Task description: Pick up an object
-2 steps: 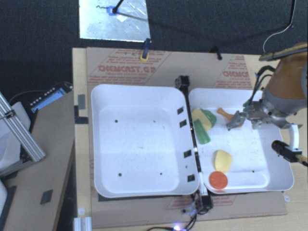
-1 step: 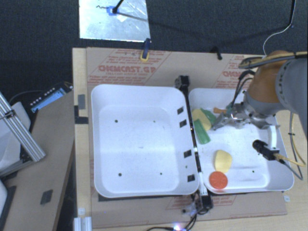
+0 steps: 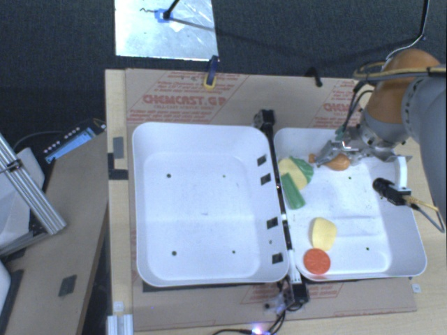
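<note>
My gripper [image 3: 334, 156] hangs over the back of the right bin [image 3: 408, 246], reaching in from the right. An orange rounded object [image 3: 339, 163] lies directly under it, partly covered by the gripper. Whether the gripper touches or holds it cannot be made out. A yellow piece [image 3: 293, 174] and a green piece [image 3: 292, 191] lie together by the bin's left wall. A pale yellow object [image 3: 323, 233] sits near the front, with a red-orange disc [image 3: 317, 261] just in front of it.
The left bin [image 3: 202, 201] stands beside the right one, with a black-clipped divider [image 3: 274, 187] where they meet. A shiny metal sheet [image 3: 166, 19] lies beyond the bench. Cardboard [image 3: 181, 96] lines the bench under the bins.
</note>
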### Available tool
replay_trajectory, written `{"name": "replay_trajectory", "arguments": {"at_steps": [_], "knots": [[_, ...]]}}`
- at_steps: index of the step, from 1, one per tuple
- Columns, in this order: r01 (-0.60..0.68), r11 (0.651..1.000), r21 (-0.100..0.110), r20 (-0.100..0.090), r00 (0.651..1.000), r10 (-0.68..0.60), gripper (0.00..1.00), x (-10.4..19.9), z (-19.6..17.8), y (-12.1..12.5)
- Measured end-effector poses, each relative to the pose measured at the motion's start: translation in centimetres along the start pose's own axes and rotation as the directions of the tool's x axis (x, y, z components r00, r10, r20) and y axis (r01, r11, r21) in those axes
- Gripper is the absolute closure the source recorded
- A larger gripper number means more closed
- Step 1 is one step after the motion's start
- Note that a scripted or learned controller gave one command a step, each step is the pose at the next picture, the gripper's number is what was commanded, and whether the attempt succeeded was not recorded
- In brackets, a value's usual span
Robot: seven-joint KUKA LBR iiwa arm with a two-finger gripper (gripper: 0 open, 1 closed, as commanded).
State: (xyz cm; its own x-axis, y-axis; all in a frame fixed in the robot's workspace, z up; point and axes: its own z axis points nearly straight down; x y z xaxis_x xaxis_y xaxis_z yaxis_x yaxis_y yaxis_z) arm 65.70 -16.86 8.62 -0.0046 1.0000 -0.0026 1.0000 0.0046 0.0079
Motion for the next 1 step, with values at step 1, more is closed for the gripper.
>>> {"name": "replay_trajectory", "arguments": {"at_steps": [1], "knots": [[0.002,1.000,0.008,-0.002,1.000,-0.002,1.00,0.05,-1.02,-0.22]]}}
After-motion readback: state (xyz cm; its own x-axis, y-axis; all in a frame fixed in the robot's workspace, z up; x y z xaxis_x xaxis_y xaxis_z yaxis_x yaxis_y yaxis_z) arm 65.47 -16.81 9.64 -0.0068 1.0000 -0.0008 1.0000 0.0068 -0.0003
